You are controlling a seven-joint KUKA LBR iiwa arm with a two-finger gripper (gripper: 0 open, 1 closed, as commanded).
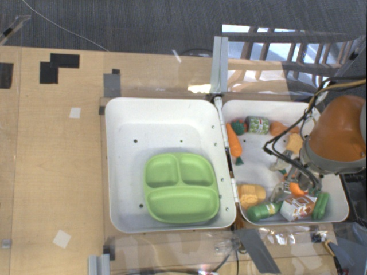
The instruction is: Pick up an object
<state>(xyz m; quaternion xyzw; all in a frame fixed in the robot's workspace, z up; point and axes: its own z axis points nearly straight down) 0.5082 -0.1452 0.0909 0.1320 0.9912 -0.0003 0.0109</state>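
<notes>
One green tray (182, 188) with three sections lies in the left bin (123, 153). The right bin (252, 148) holds toy food: one carrot (234, 142), a can (257, 125) with a label too small to read, corn (251, 195), a green bottle (261, 211), a carton (297, 207). The gripper (291, 182) hangs over the carton, maybe touching it.

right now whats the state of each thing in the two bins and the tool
green divided plate: flat, upright, in the left bin
toy carrot: lying along the right bin left wall
toy corn: lying down
green bottle: on its side
small carton: tilted against the front wall
tool: low over the right bin's clutter
</notes>
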